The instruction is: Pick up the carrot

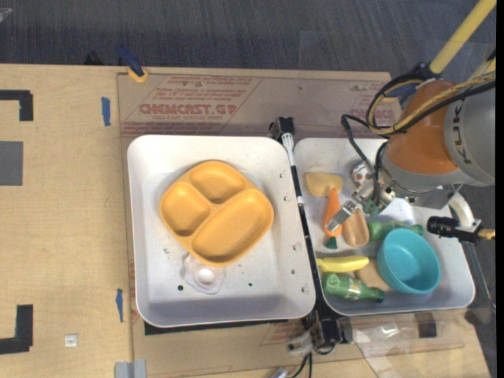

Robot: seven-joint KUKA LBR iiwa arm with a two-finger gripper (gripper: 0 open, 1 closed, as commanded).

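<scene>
Arm [441,144] reached in from the right, grey w/ orange band above the wrist, dark and yellow cables looped over it, wrist sitting over the right bin [465,294]. Gripper [352,209] was low in that bin, tips just beside the carrot [332,212]. Carrot lay on the bin floor near the bin's left wall, orange, running roughly top to bottom of the view, not between the fingers as far as visible. Finger state: couldn't tell, metal parts overlap and blur at the tip. Around the carrot: tan bread-like piece [323,183] just above it, tan rounded piece [356,230] touching or just beside it on the right, banana [343,264] below, green bottle [352,288] at the bin's lower edge, teal bowl [409,261] to the right, upright. Small green item next to the bowl, too hidden to ID. Left bin [150,235] held a yellow divided plate [216,209], three compartments, and a small white round object [205,275] just below the plate.
</scene>
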